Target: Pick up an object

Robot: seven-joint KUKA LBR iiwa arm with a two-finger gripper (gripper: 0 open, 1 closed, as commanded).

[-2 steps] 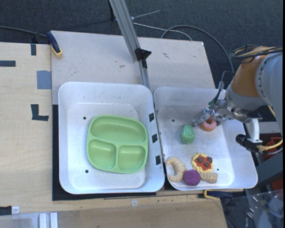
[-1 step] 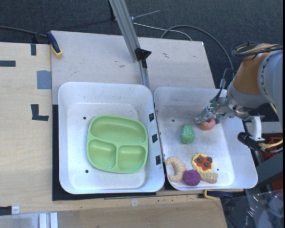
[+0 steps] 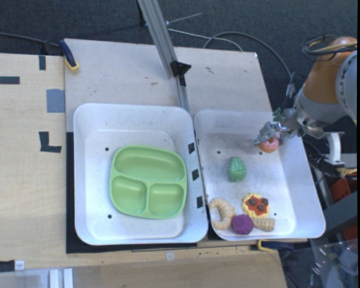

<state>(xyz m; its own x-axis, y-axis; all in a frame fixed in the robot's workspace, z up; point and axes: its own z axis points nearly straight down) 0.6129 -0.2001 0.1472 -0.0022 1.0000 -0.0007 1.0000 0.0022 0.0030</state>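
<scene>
Red-orange toy [image 3: 269, 144] sits beneath the jaws, right bin [image 3: 300, 179].

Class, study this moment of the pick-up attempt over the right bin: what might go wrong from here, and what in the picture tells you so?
1. The gripper sits at a small orange-red object near the right bin's far right wall; whether it is gripped is unclear, so it may slip or stay behind on lifting.
2. Working that close to the wall, the fingers could catch it.
3. The purple ball, pizza toy and croissant crowd together, making a later single pick hard.
</scene>
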